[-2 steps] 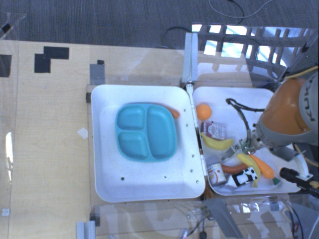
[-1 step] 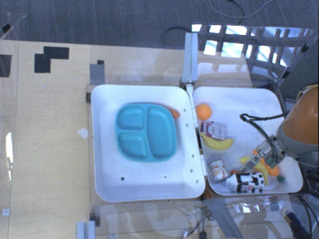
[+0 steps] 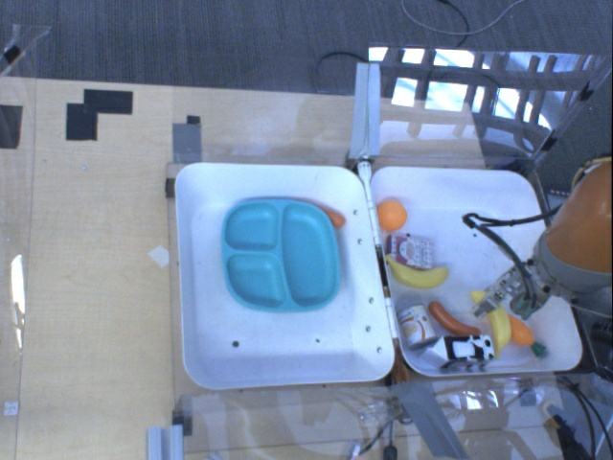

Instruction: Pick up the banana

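A yellow banana (image 3: 418, 275) lies in the right bin (image 3: 450, 192), near its left wall, just below a small pink and white packet (image 3: 411, 250). A second yellow banana-like piece (image 3: 499, 331) stands near the bin's front right. My gripper (image 3: 498, 300) hangs low over the right part of that bin, directly above this second yellow piece and well to the right of the first banana. A small bit of yellow (image 3: 478, 297) shows at the gripper's left edge. The grey wrist and orange band (image 3: 581, 233) reach in from the right.
The right bin also holds an orange ball (image 3: 391, 215), a small can (image 3: 415, 325), a red sausage (image 3: 452, 318), a carrot (image 3: 522, 333) and a black and white item (image 3: 468, 350). The left bin (image 3: 278, 353) bears a blue divided plate (image 3: 283, 254) with an orange piece (image 3: 333, 218) at its rim.
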Robot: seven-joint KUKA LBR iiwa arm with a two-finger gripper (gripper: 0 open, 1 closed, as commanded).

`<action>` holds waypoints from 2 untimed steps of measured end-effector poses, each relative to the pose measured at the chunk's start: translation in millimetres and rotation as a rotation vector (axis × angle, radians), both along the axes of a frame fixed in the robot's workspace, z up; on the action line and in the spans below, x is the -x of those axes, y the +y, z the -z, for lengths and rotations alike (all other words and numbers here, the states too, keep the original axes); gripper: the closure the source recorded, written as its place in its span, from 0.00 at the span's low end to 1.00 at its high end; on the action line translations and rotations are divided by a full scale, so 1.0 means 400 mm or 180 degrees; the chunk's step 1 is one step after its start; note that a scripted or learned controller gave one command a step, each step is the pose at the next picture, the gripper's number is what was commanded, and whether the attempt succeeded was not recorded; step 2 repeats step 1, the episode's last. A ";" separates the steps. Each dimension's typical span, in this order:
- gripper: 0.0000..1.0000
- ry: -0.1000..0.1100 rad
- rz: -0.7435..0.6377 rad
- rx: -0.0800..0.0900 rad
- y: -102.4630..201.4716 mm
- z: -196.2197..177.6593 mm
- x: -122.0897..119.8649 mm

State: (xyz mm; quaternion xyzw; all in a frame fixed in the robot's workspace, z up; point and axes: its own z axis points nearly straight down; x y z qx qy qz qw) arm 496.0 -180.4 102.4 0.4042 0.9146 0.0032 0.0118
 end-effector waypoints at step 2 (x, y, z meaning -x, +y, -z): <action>1.00 0.0043 0.0019 -0.0009 0.201 -0.381 -0.208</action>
